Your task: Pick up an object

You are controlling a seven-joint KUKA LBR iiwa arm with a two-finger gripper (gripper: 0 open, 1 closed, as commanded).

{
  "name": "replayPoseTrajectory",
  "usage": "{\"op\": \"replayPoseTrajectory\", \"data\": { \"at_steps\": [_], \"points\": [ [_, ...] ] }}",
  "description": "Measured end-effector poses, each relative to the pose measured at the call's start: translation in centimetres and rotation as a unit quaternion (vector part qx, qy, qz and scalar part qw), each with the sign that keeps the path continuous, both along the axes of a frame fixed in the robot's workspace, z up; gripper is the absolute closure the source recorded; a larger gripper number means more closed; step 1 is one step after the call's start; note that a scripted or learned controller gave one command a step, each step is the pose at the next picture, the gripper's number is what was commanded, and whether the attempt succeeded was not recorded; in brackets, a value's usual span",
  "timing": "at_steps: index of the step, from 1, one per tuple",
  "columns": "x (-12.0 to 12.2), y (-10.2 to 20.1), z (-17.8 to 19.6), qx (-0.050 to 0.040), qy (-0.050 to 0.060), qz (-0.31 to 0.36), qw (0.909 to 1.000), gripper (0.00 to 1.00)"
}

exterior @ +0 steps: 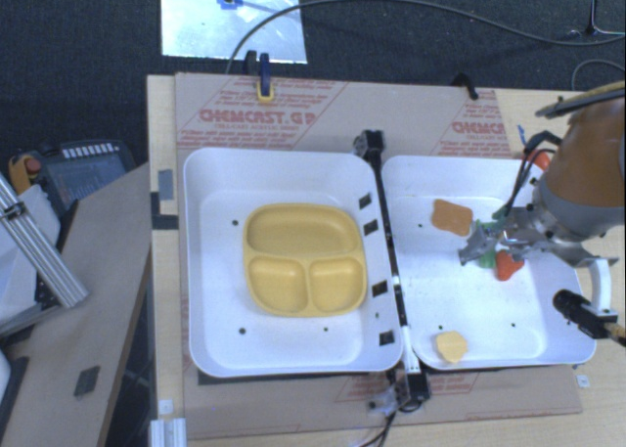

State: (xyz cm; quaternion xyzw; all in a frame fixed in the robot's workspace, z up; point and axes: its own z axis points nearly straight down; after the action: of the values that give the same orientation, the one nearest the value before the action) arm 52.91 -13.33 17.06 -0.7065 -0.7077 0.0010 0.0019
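Near edge: a small pale yellow piece (451, 345) lay at the front of the right bin (421, 269).
Left bin (210, 240): held a yellow divided tray (301, 259).
Gripper (481, 246): low in the right bin; jaw opening could not be told.
Red-orange object (506, 266): just beside the gripper, on its right and slightly nearer the camera.
Tan flat piece (453, 217): just behind-left of the gripper.
Judgement: the red-orange object lay closest to the gripper.
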Motion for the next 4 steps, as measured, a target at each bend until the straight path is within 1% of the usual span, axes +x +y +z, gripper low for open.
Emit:
{"op": "replayPoseTrajectory", "data": {
  "at_steps": [1,2,3,4],
  "points": [
    [0.7,0.7,-5.0,0.0000,-0.001,0.000,1.0000,0.00],
    [0.7,0.8,-8.8,-0.0002,-0.001,0.000,1.0000,0.00],
    [0.8,0.7,-7.5,-0.0010,-0.003,-0.001,1.0000,1.00],
    [0.1,0.2,-2.0,-0.0016,-0.005,-0.001,1.0000,1.00]
  ]
}}
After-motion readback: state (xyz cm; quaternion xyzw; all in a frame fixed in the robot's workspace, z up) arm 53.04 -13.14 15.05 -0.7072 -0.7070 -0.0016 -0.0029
